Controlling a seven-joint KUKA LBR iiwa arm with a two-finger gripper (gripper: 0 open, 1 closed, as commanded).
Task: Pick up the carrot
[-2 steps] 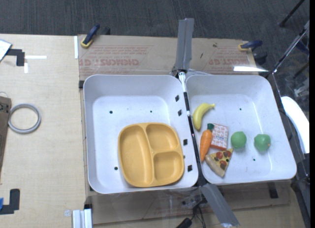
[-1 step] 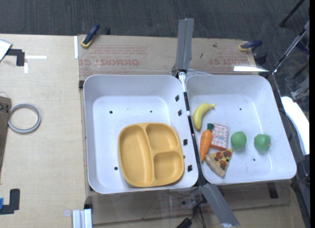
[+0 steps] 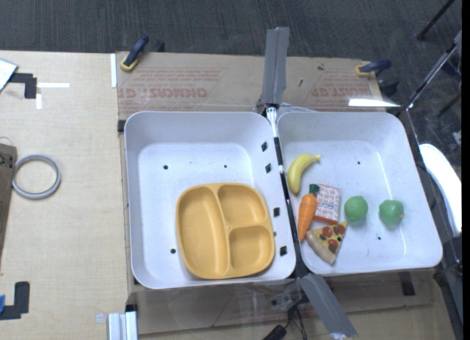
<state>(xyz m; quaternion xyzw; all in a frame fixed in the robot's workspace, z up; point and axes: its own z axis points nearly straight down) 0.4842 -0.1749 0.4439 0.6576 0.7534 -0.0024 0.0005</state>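
Orange tapered carrot [image 3: 306,215] (green-topped), smooth.

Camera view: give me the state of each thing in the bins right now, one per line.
carrot: lying flat, right bin, tip toward the near edge, beside the pizza slice.
banana: lying flat, just behind the carrot.
pizza slice: flat, near wall.
card: flat, touching carrot.
two green balls: resting apart.
yellow tray: upright, left bin.
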